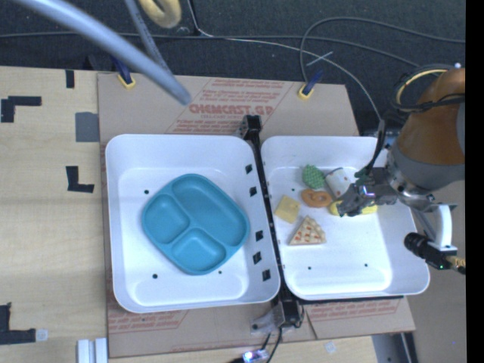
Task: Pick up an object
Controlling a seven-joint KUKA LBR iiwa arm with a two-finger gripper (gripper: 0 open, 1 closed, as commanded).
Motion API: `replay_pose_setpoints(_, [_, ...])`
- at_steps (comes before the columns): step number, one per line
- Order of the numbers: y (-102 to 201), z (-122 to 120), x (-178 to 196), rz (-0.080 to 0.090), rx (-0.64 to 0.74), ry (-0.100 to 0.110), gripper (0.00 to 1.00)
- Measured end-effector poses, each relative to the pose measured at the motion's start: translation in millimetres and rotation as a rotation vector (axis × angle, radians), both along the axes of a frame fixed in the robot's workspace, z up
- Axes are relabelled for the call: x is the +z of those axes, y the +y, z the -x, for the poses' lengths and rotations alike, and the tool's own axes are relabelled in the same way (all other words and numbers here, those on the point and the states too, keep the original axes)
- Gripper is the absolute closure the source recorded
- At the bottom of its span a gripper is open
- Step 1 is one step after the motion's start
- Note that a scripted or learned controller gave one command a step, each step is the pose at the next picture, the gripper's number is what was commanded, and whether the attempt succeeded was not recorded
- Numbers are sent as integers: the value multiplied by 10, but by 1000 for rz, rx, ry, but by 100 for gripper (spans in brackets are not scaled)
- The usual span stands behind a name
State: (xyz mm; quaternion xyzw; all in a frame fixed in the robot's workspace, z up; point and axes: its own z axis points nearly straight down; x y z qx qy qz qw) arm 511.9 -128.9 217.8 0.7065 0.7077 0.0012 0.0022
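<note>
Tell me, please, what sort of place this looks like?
Probably a robotics lab bench: two white bins on cardboard, a blue divided tray, toy food like a pizza slice, and loose cables.

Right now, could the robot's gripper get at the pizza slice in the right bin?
Probably yes. The pizza slice lies flat in the right bin, apart from the yellow block and with nothing on top of it. The gripper hangs over the same bin, just to its right.
</note>
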Motion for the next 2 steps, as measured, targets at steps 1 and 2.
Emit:
replay_pose_setpoints(1, [528,-66,92,-3,5,4,100])
replay_pose_setpoints(2, [947,-207,64,-3,5,6,100])
